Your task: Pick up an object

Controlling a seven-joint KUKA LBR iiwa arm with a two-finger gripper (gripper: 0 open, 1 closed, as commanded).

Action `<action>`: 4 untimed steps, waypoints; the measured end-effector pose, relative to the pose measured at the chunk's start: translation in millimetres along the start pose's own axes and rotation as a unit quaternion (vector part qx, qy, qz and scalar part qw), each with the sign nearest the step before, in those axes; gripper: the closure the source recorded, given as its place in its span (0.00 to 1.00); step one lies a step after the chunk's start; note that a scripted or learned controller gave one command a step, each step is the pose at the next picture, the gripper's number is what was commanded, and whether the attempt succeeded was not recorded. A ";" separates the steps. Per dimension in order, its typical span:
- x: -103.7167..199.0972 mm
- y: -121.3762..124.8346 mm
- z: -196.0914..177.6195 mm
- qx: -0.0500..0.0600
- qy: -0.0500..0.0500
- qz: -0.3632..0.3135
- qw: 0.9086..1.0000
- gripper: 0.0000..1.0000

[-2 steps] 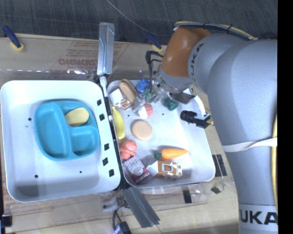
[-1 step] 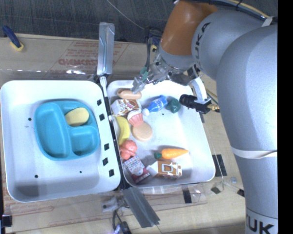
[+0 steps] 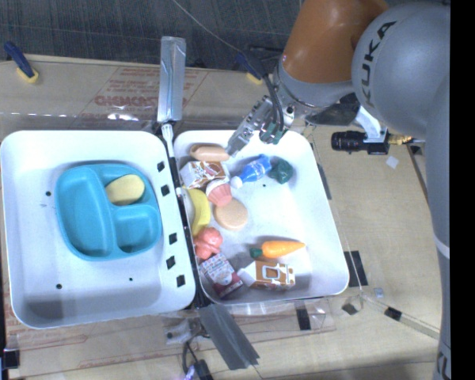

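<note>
The bottle (image 3: 255, 169), blue plastic with a white cap, lies in the right bin (image 3: 326, 236) near its far wall, long axis slanting up to the right. The end effector (image 3: 244, 138) hangs just above and left of it, apart from it, fingers slightly parted and holding nothing. Beside the bottle sit a dark green lump (image 3: 281, 171), a bun (image 3: 210, 153) and a smooth banana (image 3: 199, 210)
</note>
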State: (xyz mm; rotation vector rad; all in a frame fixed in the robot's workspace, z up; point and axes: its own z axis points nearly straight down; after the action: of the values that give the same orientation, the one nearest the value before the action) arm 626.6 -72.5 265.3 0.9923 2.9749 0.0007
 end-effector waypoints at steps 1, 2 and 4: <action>8.4 41.1 -23.2 0.001 0.001 0.115 0.993 1.00; 57.6 -6.6 31.2 0.004 0.003 0.302 0.953 1.00; 34.8 -89.4 173.0 0.003 0.002 0.287 0.958 0.00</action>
State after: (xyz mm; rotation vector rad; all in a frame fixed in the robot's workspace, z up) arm 546.0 -123.3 91.9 1.8078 2.5694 -0.0027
